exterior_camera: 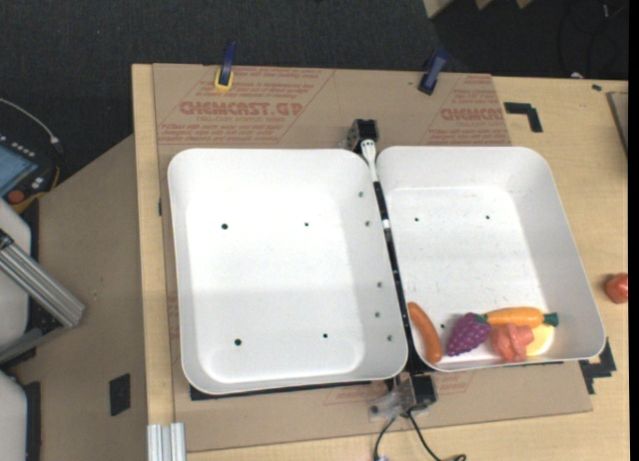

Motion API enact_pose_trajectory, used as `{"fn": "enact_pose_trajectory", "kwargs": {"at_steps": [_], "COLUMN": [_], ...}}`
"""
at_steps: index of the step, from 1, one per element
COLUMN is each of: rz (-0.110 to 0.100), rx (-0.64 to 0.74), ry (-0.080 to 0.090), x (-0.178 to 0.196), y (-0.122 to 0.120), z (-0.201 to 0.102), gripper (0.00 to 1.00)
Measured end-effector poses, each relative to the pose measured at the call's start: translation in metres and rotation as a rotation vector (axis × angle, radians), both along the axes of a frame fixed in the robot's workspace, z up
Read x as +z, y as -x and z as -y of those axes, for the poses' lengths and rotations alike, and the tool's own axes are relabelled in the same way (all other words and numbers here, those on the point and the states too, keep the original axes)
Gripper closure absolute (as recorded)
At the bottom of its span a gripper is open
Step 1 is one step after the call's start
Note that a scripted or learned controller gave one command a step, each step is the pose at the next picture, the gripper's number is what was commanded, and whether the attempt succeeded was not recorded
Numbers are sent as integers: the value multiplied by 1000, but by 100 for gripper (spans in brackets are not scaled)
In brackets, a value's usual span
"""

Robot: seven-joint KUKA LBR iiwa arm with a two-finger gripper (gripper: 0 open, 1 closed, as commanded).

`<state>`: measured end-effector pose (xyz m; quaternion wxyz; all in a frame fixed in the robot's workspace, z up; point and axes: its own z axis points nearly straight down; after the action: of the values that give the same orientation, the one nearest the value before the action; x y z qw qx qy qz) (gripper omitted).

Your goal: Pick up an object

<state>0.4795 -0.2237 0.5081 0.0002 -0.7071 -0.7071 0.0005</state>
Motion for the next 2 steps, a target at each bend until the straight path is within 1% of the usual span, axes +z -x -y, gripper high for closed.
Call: {"fn": "enact_pose_trajectory", "kwargs": {"at_steps": [1,2], "rz": [-1,-1], "rx": [1,0], "ry": [0,-1], "x": [-17,-24], "y": [-8,0], "z": [0,0], "gripper": [100,100]}}
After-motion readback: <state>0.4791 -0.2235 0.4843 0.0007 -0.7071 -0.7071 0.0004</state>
